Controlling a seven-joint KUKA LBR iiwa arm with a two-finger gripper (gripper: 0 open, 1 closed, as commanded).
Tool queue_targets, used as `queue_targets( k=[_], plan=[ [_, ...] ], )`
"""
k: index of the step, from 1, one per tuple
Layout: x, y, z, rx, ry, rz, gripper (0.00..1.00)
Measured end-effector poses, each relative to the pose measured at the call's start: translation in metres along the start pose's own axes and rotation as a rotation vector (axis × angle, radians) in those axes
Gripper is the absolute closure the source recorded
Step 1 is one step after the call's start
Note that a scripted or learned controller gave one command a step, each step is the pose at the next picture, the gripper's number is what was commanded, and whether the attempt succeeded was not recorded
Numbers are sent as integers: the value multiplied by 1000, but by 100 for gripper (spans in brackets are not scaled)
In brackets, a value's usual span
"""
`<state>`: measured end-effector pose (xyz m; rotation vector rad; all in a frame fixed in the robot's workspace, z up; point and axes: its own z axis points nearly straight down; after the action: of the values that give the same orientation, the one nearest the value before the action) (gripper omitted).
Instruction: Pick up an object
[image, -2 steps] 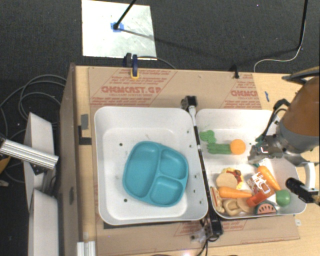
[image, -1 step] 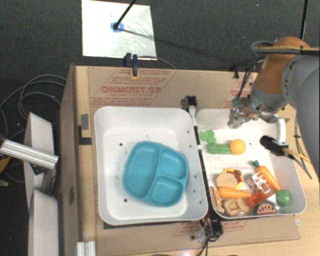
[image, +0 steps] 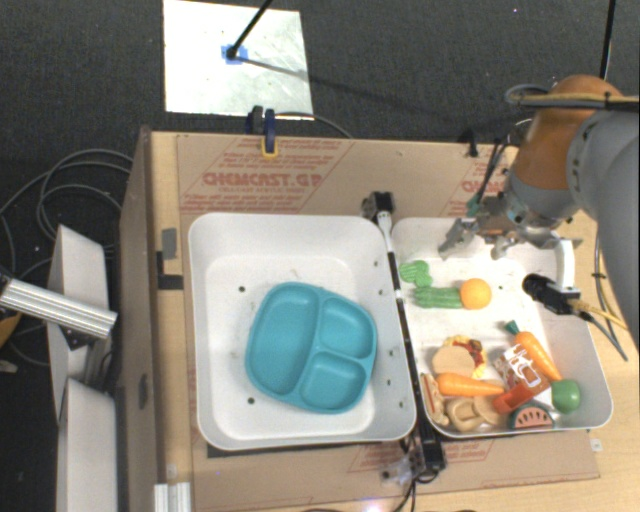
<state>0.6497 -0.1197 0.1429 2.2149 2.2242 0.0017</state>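
My gripper (image: 476, 243) hangs over the far part of the right bin (image: 590, 345), its two fingers spread open with nothing between them. Just below it in the bin lie a small orange ball (image: 476, 293) and a green toy vegetable (image: 425, 286). Toward the near end sits a heap of toy food: an orange carrot (image: 467, 384), a second carrot (image: 534, 351), a green ball (image: 566, 396), a watermelon slice (image: 530, 416) and a sandwich piece (image: 459, 354).
The left bin (image: 225, 250) holds a blue divided plate (image: 312, 346). A metal divider with clamps (image: 392, 270) runs between the bins. A black part of the arm's tooling (image: 545, 290) juts over the right bin's far right side. Cables lie left of the bench.
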Motion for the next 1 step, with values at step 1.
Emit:
queue_targets(
  k=[1],
  plan=[
    [-4,-20,11,3,0,3,0]
  ],
)
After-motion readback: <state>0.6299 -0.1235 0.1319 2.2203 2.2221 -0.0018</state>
